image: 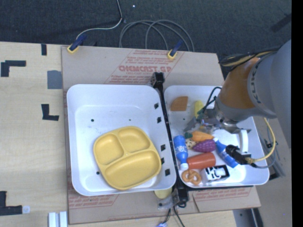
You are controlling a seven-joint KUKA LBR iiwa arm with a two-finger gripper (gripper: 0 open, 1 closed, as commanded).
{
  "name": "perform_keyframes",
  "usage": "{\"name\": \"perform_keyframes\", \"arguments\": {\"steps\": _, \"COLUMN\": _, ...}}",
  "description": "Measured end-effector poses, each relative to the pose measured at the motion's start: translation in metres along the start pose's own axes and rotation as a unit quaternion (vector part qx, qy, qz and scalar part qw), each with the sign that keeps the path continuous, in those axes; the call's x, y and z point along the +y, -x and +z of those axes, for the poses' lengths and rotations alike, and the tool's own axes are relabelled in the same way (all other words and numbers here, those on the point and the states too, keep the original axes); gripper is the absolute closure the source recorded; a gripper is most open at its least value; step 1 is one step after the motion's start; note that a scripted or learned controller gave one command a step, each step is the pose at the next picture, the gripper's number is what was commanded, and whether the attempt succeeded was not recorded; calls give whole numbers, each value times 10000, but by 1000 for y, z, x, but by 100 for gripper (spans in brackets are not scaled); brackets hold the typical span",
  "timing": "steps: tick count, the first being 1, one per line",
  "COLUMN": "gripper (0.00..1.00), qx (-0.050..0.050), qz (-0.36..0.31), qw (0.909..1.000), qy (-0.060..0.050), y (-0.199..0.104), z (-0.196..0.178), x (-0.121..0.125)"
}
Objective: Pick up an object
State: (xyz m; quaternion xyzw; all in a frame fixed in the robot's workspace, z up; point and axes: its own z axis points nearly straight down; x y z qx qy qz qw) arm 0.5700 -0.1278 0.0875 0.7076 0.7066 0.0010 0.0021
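The right bin (253, 176) holds a pile of small toys. A brown bread slice (179, 103) and a yellow piece (199, 109) lie at the back. Further forward are an orange carrot (202, 136), a purple piece (204, 146), a blue bottle (180, 149), a red cylinder (201, 161), a blue piece (226, 157), a pretzel (191, 176) and a black-and-white card (216, 172). My gripper (202, 123) is low in this bin, just behind the carrot and beside the yellow piece. I see nothing held in it.
The left bin (80, 103) contains a yellow divided plate (127, 157). A black divider (164, 126) runs between the bins. The grey arm with its orange band (236, 86) reaches over the right bin's far right side. Cables lie behind the bins.
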Motion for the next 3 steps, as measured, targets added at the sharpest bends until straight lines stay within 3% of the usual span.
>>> {"name": "perform_keyframes", "arguments": {"steps": 1, "gripper": 0, "qx": 2, "qz": -35, "qw": 10000, "qy": 9, "y": -35, "z": 2, "x": 71}}
{"name": "perform_keyframes", "arguments": {"steps": 2, "gripper": 0, "qx": 10, "qz": -19, "qw": 10000, "qy": -14, "y": -28, "z": 2, "x": 79}}
{"name": "perform_keyframes", "arguments": {"steps": 3, "gripper": 100, "qx": 1, "qz": -25, "qw": 10000, "qy": -8, "y": -28, "z": -8, "x": 79}}
